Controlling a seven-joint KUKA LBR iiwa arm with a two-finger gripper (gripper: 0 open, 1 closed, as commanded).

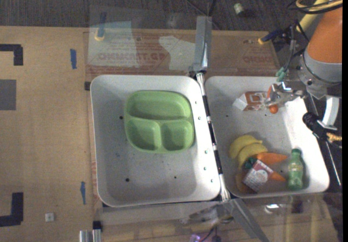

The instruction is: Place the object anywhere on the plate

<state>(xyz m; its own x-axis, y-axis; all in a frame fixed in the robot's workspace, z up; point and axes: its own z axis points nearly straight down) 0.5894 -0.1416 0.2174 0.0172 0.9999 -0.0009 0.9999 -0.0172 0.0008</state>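
Near edge first: R bin (318, 181) holds a clutter at its 6 o'clock end. Green bottle (294, 168) stands at abt 5 o'clock of that bin, just beside a carrot (272, 156), which lies at 9 o'clock of the bottle. A small red-and-white carton (256, 175) sits at 7 o'clock of the carrot, touching it, w/ a second orange piece (277, 177) poking out betw. carton and bottle. Two bananas (246, 148) lie at 10 o'clock of the carton, side by side, touching.

L bin (109, 170) has the green plate (159, 121), 3 compartments, slightly toward the bin's 12 o'clock half. Nothing lies on the plate.

Farther back in R bin, at abt 12 o'clock: a white-and-orange carton (251, 99) lies flat. Gripper (278, 97) is right at its 3 o'clock side, low over the bin, w/ a small orange thing (273, 109) at its tip. Can't tell how the pincer stands; the tip is too small and blurred. Arm (325, 45) comes in from 2 o'clock, orange band up top.
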